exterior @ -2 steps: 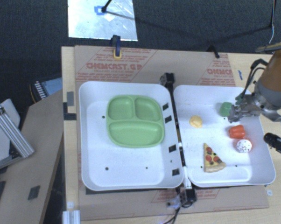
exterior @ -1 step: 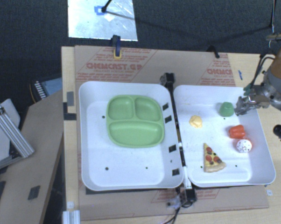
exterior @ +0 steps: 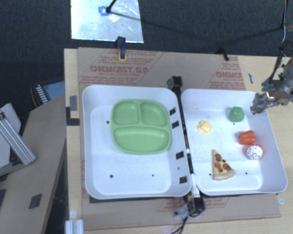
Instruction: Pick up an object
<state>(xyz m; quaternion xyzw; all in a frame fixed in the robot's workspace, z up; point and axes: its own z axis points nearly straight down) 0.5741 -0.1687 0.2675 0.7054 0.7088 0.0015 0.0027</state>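
Note:
The right bin [exterior: 268, 179] holds a green round toy [exterior: 236, 113], a small yellow piece [exterior: 204, 126], a red-orange toy [exterior: 247, 137], a white speckled ball [exterior: 254, 152] and a toy pizza slice [exterior: 221, 165]. My gripper [exterior: 260, 104] hangs over the bin's far right edge, just right of the green toy and apart from it. Nothing shows between its fingers.
The left bin [exterior: 95, 174] carries a green divided plate [exterior: 140, 126]. Black clips run along the seam between the bins [exterior: 178, 126]. Cardboard lies under both bins, and a metal rail [exterior: 10, 135] stands at the left edge.

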